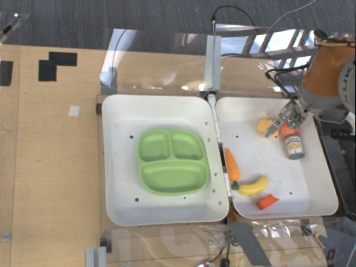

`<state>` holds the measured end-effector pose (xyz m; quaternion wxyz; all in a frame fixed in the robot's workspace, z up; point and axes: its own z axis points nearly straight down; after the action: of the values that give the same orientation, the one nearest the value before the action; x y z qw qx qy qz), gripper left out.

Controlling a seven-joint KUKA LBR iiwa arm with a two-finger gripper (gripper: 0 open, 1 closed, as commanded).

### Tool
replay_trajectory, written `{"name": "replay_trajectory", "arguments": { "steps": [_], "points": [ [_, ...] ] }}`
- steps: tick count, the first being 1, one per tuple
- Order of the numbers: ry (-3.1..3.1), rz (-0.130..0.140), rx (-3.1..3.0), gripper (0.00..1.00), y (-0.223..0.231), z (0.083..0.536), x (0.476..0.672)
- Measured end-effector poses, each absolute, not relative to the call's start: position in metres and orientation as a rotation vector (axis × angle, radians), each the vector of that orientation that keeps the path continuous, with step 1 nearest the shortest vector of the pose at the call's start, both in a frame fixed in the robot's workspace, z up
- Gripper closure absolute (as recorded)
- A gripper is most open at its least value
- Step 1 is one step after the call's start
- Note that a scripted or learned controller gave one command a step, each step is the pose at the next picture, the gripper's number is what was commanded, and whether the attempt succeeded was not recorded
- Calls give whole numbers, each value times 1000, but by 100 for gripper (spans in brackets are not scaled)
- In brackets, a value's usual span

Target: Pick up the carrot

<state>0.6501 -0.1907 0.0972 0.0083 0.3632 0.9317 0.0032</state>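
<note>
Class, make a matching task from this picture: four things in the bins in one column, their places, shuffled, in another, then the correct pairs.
Things:
1. orange carrot
2. yellow banana
3. green divided plastic plate
4. small labelled jar with red lid

Places:
A. middle of left bin
B. right bin, near the gripper
C. right bin, along its left wall
D. right bin, just below the carrot

Pairs: 1-C, 2-D, 3-A, 4-B

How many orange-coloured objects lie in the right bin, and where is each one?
3. The carrot lies along the left wall of the right bin. An orange block lies near the front, beside the banana. An orange-yellow piece lies at the back, beside the gripper, which may hide more.
</note>
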Motion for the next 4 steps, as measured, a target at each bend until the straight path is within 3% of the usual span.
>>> {"name": "replay_trajectory", "arguments": {
  "steps": [1,2,3,4],
  "points": [
    [2890,6,1204,100,-118,225,651],
    [2693,6,1604,100,-61,222,652],
    [2709,8,1573,100,-17,322,660],
    [2614,4,1737,100,-4,243,640]
  ]
}}
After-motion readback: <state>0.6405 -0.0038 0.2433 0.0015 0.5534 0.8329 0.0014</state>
